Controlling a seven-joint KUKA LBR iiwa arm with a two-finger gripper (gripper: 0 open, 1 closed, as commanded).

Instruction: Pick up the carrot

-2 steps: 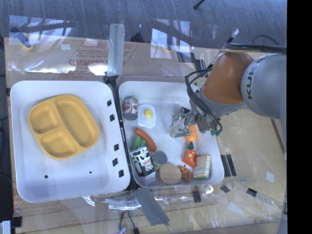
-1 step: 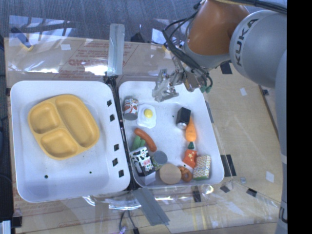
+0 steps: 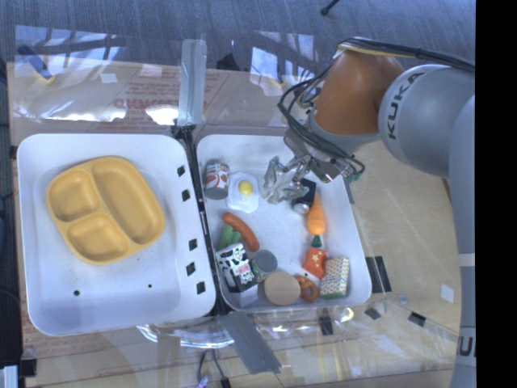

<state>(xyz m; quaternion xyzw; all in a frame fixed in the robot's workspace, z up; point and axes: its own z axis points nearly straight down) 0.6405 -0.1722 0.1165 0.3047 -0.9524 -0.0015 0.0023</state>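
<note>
my gripper [image 3: 283, 183] hangs low in the upper part of the right bin [image 3: 355, 231], metal and shiny, its fingers spread fairly wide with nothing between them. the carrot [image 3: 316, 215] lies just to the right of my gripper and a little nearer the camera, a short orange cone with a small green tip pointing toward the bin's near wall; it is close to my gripper, but i cannot tell whether they touch. my arm [image 3: 412, 120] is smooth grey with a glossy orange band, and the letters "kuka" read along its grey shell.

left of my gripper lies a fried egg [image 3: 245, 192], flat and white with a round yellow yolk, and beyond that a small can [image 3: 216, 179] with a red and white label too small to read. toward the camera from the egg lies a smooth red sausage [image 3: 242, 229] at a slant, with something green [image 3: 229, 237] against it. along the bin's near wall sit a black and white cow-patterned carton [image 3: 234, 266], a dull grey disc [image 3: 263, 260], a tan rounded loaf-like lump [image 3: 282, 288], a small brown pretzel [image 3: 307, 288], a red and white piece [image 3: 315, 261] and a speckled block [image 3: 336, 276].

far left of my gripper, the left bin [image 3: 48, 297] holds a yellow plate [image 3: 105, 208] with three moulded compartments, smooth plastic. the bench [image 3: 105, 95] shows glare from clear sheeting.
</note>
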